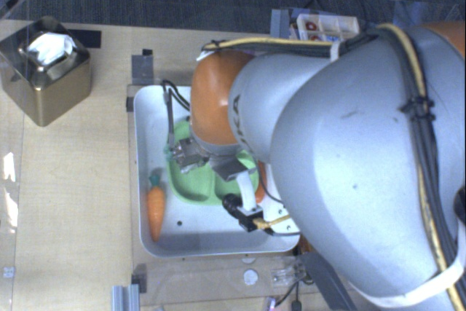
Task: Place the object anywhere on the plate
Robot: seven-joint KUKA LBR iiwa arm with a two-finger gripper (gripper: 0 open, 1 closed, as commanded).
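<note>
Wooden bench with a white bin (pixel 145 156). Carrot (pixel 155 212) lies on the bin floor, just beside the green plate (pixel 191 182). Gripper (pixel 191 156), state indeterminate, hangs over the plate. Best approach: descend centred on the carrot, clear of the bin wall.

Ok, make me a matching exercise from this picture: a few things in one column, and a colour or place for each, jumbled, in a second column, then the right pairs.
Things:
1. carrot
2. plate
3. box
4. band on the arm

Descriptions:
A. brown, on the bench left of the bin
B. green, partly hidden under the arm
C. orange, above the wrist
D. orange with a green top, lying by the bin's left wall

Pairs: 1-D, 2-B, 3-A, 4-C
</note>
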